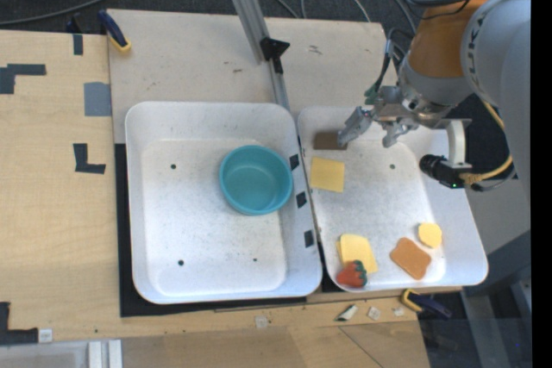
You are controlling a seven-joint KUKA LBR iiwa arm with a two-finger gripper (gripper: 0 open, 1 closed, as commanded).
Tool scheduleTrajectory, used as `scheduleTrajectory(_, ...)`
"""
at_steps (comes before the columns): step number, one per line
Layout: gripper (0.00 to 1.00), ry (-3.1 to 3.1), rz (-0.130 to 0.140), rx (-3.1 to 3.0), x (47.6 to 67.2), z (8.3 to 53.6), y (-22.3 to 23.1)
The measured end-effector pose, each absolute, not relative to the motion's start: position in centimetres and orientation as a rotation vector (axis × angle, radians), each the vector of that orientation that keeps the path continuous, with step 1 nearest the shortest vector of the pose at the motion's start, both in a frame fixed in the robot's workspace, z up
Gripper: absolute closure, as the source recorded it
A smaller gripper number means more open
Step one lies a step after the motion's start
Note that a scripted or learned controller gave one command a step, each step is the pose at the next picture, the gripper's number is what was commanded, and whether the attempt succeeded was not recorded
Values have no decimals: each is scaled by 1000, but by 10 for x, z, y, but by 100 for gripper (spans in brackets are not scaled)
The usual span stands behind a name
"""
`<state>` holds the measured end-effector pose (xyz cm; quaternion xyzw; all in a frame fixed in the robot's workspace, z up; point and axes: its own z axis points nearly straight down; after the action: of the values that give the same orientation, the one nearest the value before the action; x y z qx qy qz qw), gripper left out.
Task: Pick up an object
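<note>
The claw [373, 131] hangs with its fingers spread wide and nothing between them, in the upper middle-right of the frame over the right bin [448, 211], probably lined up to descend on the brown block [326, 140] just left of it.

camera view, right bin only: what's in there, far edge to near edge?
Brown block beside the tool → yellow square slice → small yellow round piece → orange piece → red strawberry-like piece.
</note>
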<state>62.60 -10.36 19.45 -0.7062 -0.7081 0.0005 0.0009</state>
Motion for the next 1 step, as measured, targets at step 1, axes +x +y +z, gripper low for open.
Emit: scheduleTrajectory(1, 0, -2223, 1, -2217, 626, 194, -104)
